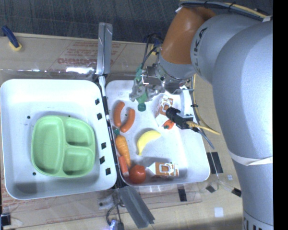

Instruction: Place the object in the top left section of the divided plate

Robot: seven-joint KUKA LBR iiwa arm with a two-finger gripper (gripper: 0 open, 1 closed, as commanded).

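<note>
A light green divided plate [62, 146] lies in the left white bin [14, 95], with one long section on its left and two smaller ones on its right; nothing lies in it. My gripper [140, 98] hangs over the back left part of the right bin [194, 176], just right of two orange sausages [123, 116]. Below them are a carrot [123, 150], a yellow banana [147, 139], a red tomato [138, 174] and an orange-and-white carton [166, 169]. I see nothing held by the gripper.
A second small carton [163, 107] and a small orange piece [168, 124] lie under the wrist at the right bin's back. A grey divider rail [104, 47] runs between the bins. The arm's bulk [230, 80] covers the right side.
</note>
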